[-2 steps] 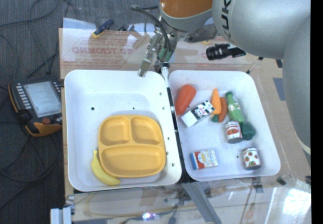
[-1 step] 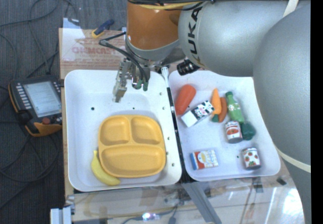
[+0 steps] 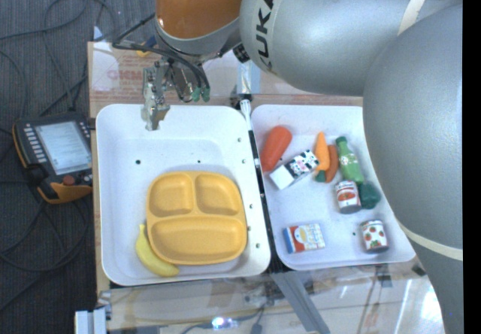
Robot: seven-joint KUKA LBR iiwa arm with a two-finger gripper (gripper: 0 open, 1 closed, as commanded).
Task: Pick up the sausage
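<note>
The sausage (image 3: pixel 276 146), a smooth red-orange rounded piece, lies in the right bin (image 3: pixel 391 253) near its far left corner, tilted against the bin's wall. My gripper (image 3: pixel 160 101) hangs over the far edge of the left bin (image 3: pixel 120 174), well to the left of the sausage and apart from it. Nothing shows in the gripper. The big grey arm with its orange band covers the top and right of the view.
A cow-patterned carton (image 3: pixel 297 168), orange carrot (image 3: pixel 322 147), green bottle (image 3: pixel 347 159), two small cans (image 3: pixel 346 195) (image 3: pixel 373 235) and a flat box (image 3: pixel 304 238) share the right bin. The left bin holds a yellow divided plate (image 3: pixel 197 217) and a banana (image 3: pixel 150 253). A teach pendant (image 3: pixel 52 148) lies left of the bench.
</note>
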